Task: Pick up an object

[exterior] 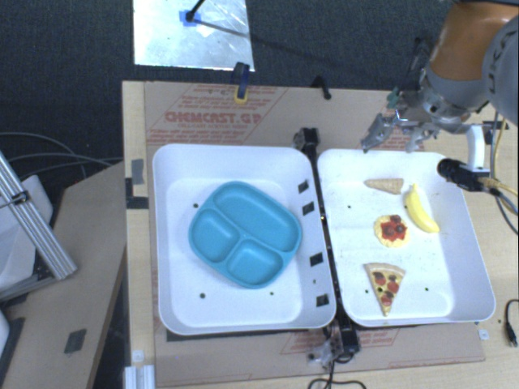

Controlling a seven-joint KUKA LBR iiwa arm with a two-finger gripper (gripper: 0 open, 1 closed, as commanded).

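The claw point(395, 132) hangs released above the right bin's point(474, 290) far edge; banana point(419, 209) and pizza slices lie below. Descending there, it could strike the rim and miss.

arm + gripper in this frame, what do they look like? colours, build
The arm has a rounded orange band above a grey wrist. Under it sits the gripper, grey metal with two thin fingers. A black part juts out beside the wrist.

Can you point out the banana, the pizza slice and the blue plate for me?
banana point(421, 209): camera view, middle of its yellow body.
pizza slice point(384, 283): camera view, centre of the topping.
blue plate point(245, 232): camera view, ridge between its compartments.
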